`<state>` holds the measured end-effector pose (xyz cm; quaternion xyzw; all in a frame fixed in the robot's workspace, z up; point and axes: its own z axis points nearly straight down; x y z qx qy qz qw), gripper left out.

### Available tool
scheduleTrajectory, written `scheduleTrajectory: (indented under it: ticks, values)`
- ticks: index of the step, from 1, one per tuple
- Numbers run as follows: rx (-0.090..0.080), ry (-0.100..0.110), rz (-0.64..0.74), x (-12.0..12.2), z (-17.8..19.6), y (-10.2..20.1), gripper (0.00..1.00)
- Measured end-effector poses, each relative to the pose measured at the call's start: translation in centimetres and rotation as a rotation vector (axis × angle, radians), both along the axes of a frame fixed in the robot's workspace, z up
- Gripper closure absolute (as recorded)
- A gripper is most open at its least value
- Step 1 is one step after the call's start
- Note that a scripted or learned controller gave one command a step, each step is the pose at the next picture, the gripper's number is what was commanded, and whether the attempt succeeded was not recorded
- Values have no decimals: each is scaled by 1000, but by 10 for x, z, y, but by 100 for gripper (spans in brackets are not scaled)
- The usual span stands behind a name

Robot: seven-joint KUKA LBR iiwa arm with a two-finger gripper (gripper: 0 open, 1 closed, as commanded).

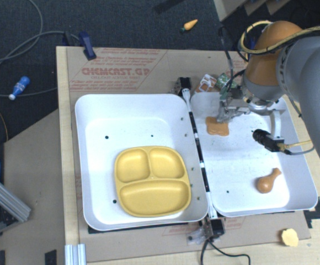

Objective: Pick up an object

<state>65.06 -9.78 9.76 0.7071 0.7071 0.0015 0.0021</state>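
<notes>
the tool (pixel 224 116) sits low over an orange-brown piece (pixel 217 127) near the right bin's (pixel 292 200) far left corner; whether it grips cannot be told

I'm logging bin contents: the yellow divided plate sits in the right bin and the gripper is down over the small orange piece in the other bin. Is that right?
Not quite. The camera view shows the yellow divided plate in the left bin, not the right. The gripper is down over the small orange piece in the right bin.
</notes>
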Motion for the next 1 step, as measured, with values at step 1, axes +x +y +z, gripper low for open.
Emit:
scheduleTrajectory:
  ticks: [1]
  values:
    - [3, 13, -2, -75, 0, 4, 100]
